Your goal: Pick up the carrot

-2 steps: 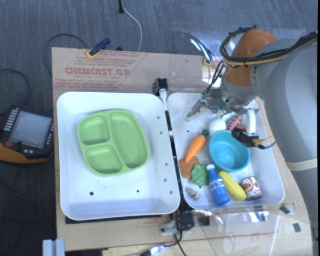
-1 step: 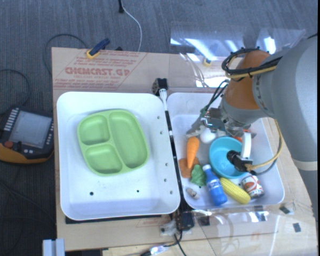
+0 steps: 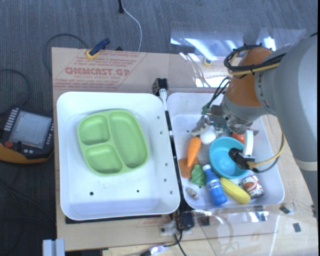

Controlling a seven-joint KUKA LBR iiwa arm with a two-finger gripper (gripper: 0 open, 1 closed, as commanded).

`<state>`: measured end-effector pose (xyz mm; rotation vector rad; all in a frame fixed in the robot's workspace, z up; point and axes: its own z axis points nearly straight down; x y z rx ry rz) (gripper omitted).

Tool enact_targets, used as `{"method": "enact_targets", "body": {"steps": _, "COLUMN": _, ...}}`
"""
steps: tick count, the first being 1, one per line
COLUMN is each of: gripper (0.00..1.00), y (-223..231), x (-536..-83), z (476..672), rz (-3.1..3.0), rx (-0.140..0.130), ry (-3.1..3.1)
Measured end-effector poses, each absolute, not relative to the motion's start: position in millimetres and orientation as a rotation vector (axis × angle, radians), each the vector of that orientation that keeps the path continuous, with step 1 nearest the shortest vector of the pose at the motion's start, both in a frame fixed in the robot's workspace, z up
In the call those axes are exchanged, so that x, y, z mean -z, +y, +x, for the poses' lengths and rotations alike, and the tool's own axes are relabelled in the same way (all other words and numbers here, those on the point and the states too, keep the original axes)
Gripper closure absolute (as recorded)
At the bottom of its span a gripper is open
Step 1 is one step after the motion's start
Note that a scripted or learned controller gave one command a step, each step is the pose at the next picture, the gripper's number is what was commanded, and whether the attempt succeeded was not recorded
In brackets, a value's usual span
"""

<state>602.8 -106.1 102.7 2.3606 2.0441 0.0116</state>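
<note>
Camera view, looking down at a slant on two white bins set side by side on the table (image 3: 96,71).

Left bin (image 3: 69,191): holds a green divided plate (image 3: 113,141), lying flat with nothing on it. Probably a drop-off spot, though the task asks only for a pick.

Right bin (image 3: 274,188): crowded. Carrot (image 3: 193,150) lies near the bin's left wall, orange, narrow end pointing toward the far side, its lower end next to a green leafy piece (image 3: 197,176). A white rounded object (image 3: 207,138) sits just beside its upper right. Blue bowl (image 3: 226,158) sits to the right of the carrot; blue bottle (image 3: 215,185), corn cob (image 3: 234,190) and a small can (image 3: 252,185) lie along the near side.

Arm enters from the right, orange band above the wrist. End effector (image 3: 210,122) sits low over the far-left part of the right bin, just above the carrot's tip and the white object. Cannot tell whether it is released or clenched; wrist and cables hide the tips. Nothing is visibly held.

Judgement: approach stage, carrot not yet lifted. The clutter matters, since the white object and the bowl rim crowd the carrot's right side, so a descent could nudge or catch a neighbour instead.
</note>
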Motion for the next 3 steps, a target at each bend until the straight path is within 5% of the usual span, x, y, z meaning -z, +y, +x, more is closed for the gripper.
{"method": "enact_targets", "body": {"steps": 1, "gripper": 1.00, "y": -36, "x": -184, "z": 571.7, "rz": 2.618, "rx": 0.004, "ry": 1.739}}
{"method": "enact_targets", "body": {"steps": 2, "gripper": 0.00, "y": -37, "x": -182, "z": 570.8, "rz": 2.619, "rx": 0.009, "ry": 1.739}}
{"method": "enact_targets", "body": {"steps": 3, "gripper": 0.00, "y": -99, "x": -105, "z": 571.9, "rz": 2.723, "rx": 0.018, "ry": 1.573}}
